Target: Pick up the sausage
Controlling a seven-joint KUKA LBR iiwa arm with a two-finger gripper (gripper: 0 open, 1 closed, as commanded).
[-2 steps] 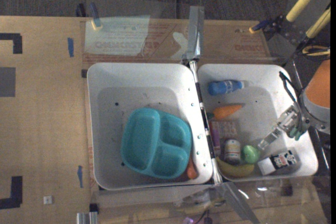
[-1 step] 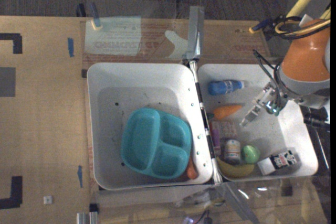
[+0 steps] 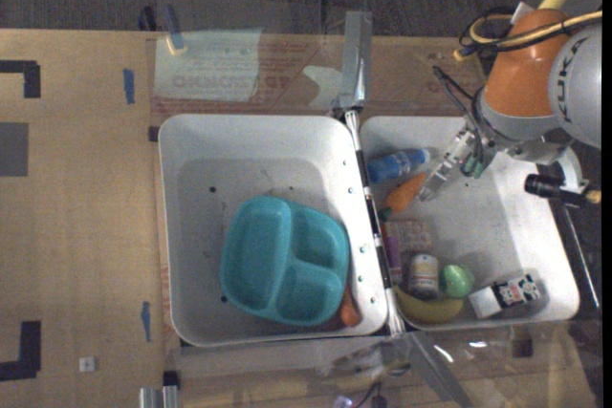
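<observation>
Item: sausage (image 3: pixel 390 248), slim pinkish-purple piece lying lengthwise against the left wall of the right bin (image 3: pixel 535 234), beside a patterned card (image 3: pixel 409 234) and a can (image 3: pixel 423 274). Likely light, soft, slightly slick; take across its middle. Gripper (image 3: pixel 449 169) hovers over the carrot (image 3: pixel 404 194); spread of the fingers cannot be told

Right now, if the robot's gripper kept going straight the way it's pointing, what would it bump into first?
Probably the orange carrot-shaped toy. The gripper slants down and left in the right bin, and its tip sits right beside that toy. The blue bottle lies just above that line. Height is hard to judge from this view.
</observation>
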